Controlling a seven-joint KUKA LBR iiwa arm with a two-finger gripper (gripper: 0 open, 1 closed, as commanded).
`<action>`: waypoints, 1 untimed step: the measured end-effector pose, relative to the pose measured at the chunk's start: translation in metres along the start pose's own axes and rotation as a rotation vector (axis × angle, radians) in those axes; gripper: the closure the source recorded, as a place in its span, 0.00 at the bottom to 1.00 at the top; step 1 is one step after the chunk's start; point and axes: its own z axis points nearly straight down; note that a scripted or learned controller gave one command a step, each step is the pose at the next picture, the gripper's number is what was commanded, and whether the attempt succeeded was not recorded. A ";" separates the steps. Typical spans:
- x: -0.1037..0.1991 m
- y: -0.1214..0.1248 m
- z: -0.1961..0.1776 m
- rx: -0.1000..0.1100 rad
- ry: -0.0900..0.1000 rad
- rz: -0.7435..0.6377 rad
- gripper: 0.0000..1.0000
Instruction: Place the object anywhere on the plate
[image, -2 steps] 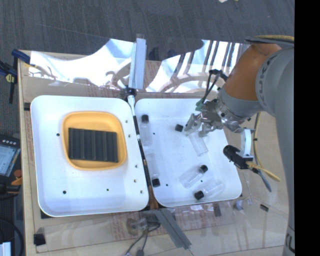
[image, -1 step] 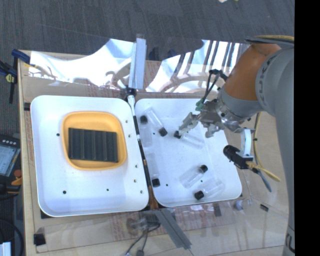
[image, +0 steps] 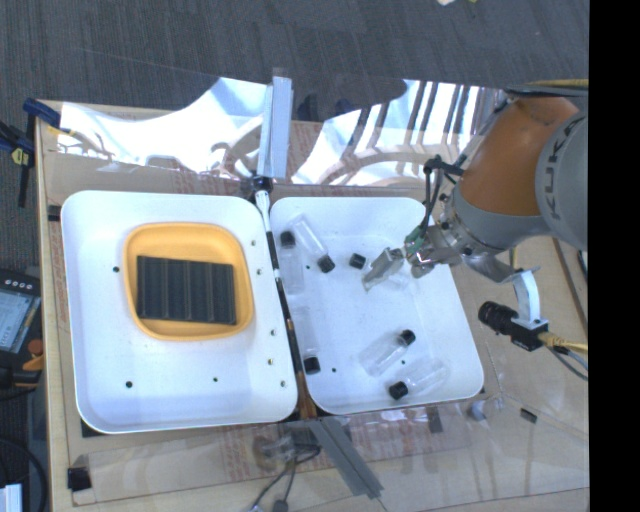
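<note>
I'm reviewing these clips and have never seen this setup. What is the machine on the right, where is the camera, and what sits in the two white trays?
One camera looks down at a slant on a bench. The machine is a grey robot arm with an orange band, reaching in from the right. Its gripper hangs over the right bin; whether it holds anything cannot be told. That bin holds several small clear vials with black caps, such as one near the front. The left bin holds a yellow plate with a dark ribbed insert.
</note>
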 end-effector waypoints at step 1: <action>-0.026 -0.023 0.037 0.000 0.000 -0.271 0.00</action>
